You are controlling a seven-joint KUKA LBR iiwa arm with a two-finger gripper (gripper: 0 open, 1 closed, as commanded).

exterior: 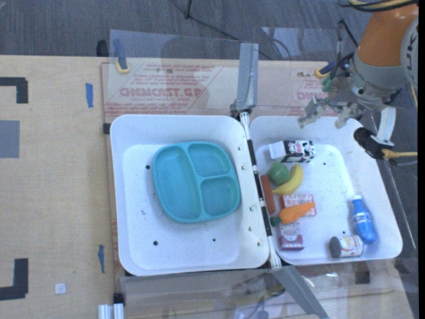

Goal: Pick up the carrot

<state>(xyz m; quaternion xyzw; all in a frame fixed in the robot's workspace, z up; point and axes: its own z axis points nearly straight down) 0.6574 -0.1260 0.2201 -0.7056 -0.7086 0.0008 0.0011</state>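
Observation:
The orange carrot [297,211] lies on its side in the right bin [382,198], left of centre, resting on a small white and red packet. My gripper [327,117] hangs over the far rim of that bin, well behind the carrot. It is open, its two fingers spread, and nothing is between them. The grey arm with its orange band rises behind it at the upper right.
Around the carrot are a banana [291,181], a green fruit [279,173], a black and white carton [293,150], a reddish stick [267,195] and a red box [291,235]. A blue bottle [362,219] and a can [346,246] lie right. The left bin holds a teal divided plate [196,180].

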